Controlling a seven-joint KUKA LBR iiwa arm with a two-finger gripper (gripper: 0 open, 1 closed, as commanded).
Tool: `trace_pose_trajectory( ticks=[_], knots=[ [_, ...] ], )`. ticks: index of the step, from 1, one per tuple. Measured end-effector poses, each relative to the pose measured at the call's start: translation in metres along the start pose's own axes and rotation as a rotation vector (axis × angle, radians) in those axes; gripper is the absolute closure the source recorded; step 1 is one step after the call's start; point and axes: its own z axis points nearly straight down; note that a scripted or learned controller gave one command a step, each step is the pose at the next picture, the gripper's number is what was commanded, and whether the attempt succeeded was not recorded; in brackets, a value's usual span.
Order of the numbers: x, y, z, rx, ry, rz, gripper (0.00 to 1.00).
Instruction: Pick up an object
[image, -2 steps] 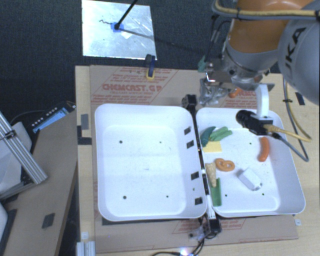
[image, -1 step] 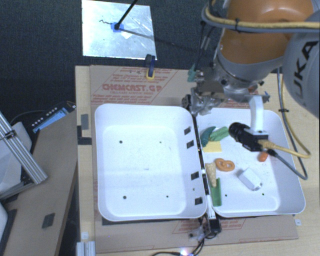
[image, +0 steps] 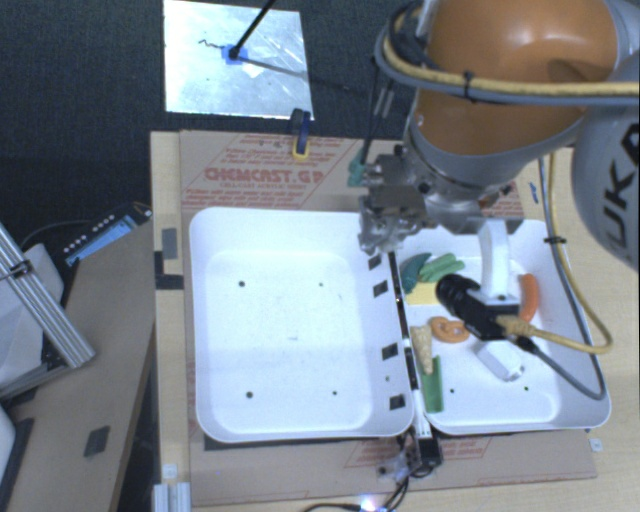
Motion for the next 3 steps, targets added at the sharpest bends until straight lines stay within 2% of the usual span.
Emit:
trace_pose_trajectory(
  ticks=[1,3],
  knots=[
    [0.025,-0.013,-0.016,0.000,0.000,0.001,1.00],
    [0.066,-0.011,-0.044,0.000,0.000,0.000,1.00]
  ],
)
